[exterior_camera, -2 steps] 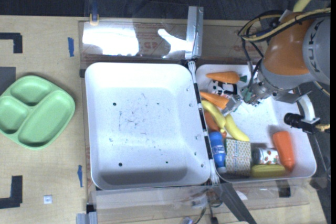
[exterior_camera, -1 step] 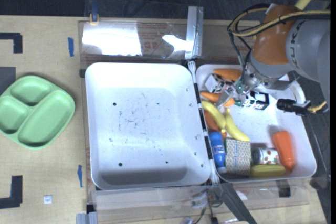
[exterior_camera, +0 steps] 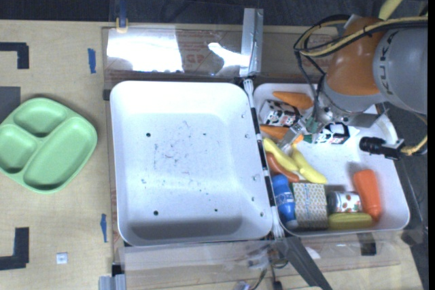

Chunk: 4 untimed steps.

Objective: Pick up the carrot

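The right white bin (exterior_camera: 397,166) holds a heap of toy food. An orange tapered carrot (exterior_camera: 293,99) lies at its far end, next to a black-and-white packet (exterior_camera: 275,116). A second stubby orange piece (exterior_camera: 368,191) sits near the bin's right wall. A third orange piece (exterior_camera: 278,166) lies partly under a yellow banana (exterior_camera: 293,160). My gripper (exterior_camera: 307,128) hangs low over the bin's far half, just right of and slightly nearer than the tapered carrot, above the banana's upper end. The grey wrist and orange band (exterior_camera: 353,68) cover its upper part.
The left white bin (exterior_camera: 183,159) stands beside the right one. A green divided plate (exterior_camera: 44,144) rests on the bench at far left. In the right bin's near end are a blue bottle (exterior_camera: 283,197), a speckled block (exterior_camera: 310,204), a small can (exterior_camera: 344,202) and a yellow piece (exterior_camera: 351,219).
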### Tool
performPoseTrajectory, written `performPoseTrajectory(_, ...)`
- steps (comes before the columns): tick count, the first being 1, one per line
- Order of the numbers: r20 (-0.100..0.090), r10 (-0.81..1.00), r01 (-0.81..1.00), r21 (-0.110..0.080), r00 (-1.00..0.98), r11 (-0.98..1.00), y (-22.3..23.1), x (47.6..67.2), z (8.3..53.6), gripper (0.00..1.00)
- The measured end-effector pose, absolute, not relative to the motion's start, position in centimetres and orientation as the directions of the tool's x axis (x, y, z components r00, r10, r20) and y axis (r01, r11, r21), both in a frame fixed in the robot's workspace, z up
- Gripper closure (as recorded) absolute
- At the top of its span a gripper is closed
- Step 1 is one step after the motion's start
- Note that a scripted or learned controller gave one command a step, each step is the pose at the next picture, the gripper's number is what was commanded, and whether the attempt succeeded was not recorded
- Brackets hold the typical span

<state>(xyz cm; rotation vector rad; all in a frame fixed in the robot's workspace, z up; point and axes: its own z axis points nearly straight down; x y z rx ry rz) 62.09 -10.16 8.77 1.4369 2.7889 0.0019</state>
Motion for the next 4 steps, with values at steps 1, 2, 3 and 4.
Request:
performPoseTrajectory(1, -0.005, 0.815, 0.815, 0.007, -0.580, 0.580, -10.1, 62.2, 9.9, 1.00)
performPoseTrajectory(2, 0.000, 0.800, 0.800, 0.005, -0.600, 0.600, -11.1, 62.5, 8.7, 1.00)
performPoseTrajectory(3, 0.004, 0.773, 0.773, -0.003, -0.634, 0.634, -6.0, 66.6, 18.5, 1.00)
performPoseTrajectory(4, 0.001, 0.772, 0.772, -0.001, -0.636, 0.636, -5.9, 66.7, 19.6, 1.00)
